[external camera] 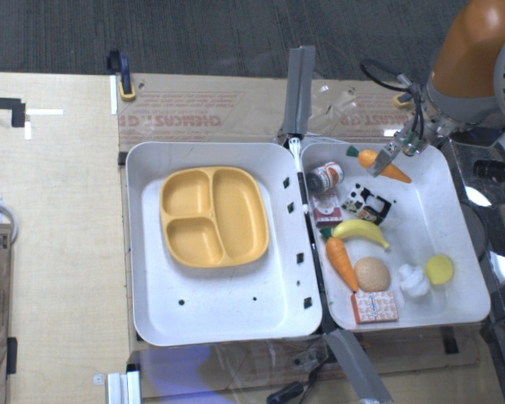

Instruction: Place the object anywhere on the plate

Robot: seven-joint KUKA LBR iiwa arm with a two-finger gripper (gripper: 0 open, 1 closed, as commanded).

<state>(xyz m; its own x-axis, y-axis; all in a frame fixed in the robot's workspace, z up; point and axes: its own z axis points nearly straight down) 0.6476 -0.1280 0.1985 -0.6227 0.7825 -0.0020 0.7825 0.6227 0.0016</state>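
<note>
One readable text, on the cardboard behind my bins.
The cardboard sheet (pixel 210 108) carries faded red print, upside down, reading roughly "CHEMCUT"; labels on the small packages are too blurred.

1 fixed camera | above bench, angled down | both bins (pixel 143 225) framed | arm (pixel 475 40) enters right

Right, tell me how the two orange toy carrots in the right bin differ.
The orange toy carrot by the banana lies on the bin floor at the left side, beside the round tan bun, whole length showing. The orange toy carrot at the far end sits near the bin's back wall, right at the gripper, partly covered by it. Both are orange and tapered with a green top.
</note>
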